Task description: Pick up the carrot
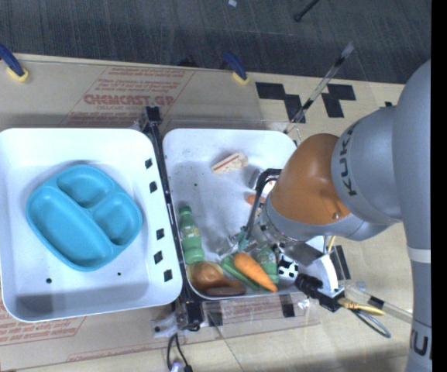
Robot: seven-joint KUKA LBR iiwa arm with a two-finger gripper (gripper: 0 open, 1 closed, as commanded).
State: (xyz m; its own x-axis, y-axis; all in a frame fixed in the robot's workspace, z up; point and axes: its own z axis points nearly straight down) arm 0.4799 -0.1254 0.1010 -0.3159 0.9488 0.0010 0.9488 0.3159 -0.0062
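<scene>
While the carrot [254, 270] lies at the lower centre of the frame, the pincer [256, 248] hovers just above; its grip state cannot be told.

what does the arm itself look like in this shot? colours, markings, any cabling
The arm is bulky, with rounded matte grey shells and a glossy orange band above the wrist. Dark KUKA lettering runs down the grey shell beside the band. Below it, the gripper is dark metal with slim parts and a thin black bracket or cable looping up beside it. Its fingers are too cluttered to make out.
</scene>
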